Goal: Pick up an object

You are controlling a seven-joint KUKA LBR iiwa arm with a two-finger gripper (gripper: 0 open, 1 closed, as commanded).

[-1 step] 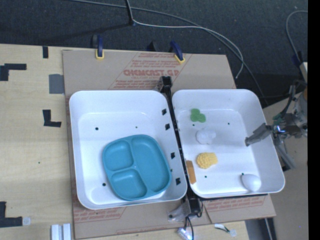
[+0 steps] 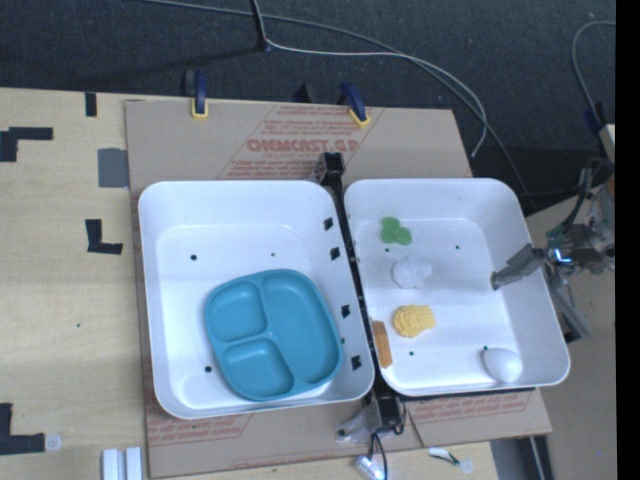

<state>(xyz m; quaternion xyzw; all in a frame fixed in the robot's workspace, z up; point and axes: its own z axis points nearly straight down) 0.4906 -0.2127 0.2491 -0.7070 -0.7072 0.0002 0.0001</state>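
Jaws sit low over the right edge of the right shallow white plastic bin; whether apart or together, I cannot tell. Nearest candidate, a small yellow ridged corn-like toy, lies well left and slightly nearer the camera, long axis across the bin.

A pale wooden worktop carries black tape marks and a brown cardboard sheet held by two blue-and-yellow clamps. Beyond lies dark grey carpeted floor, crossed by thin cables.
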